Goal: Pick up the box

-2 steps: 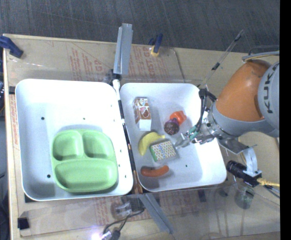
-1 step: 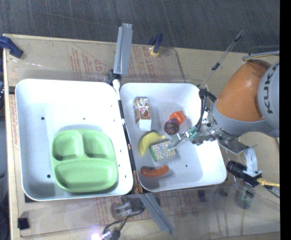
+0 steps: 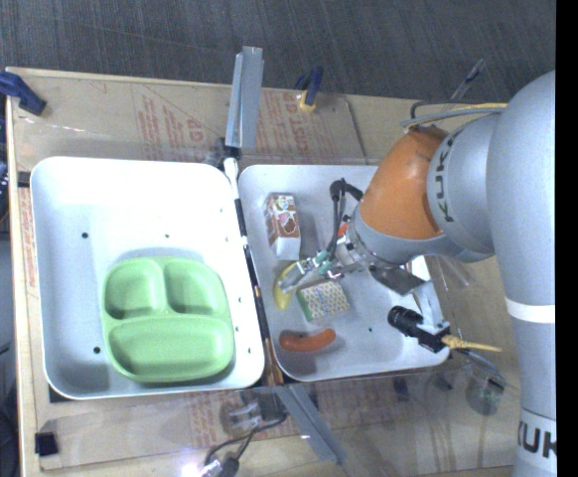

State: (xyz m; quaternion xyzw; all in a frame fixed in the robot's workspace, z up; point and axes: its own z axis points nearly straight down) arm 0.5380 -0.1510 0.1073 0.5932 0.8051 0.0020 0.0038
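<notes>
Camera view: pincer (image 3: pixel 312 263) low in right bin (image 3: pixel 398 366), over yellow item (image 3: pixel 285 288); its state cannot be told. Box (image 3: pixel 282 217) just beyond it, ungrasped. Sausage (image 3: pixel 307 341) near. Tray (image 3: pixel 167 321) well apart.

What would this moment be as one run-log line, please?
gripper: over right bin | box: lying free | grasp: none

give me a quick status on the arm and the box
Gripper low in the right bin, over a yellow item. Box lies apart near the bin's far left corner, not held. Patterned packet and sausage lie nearby.
</notes>
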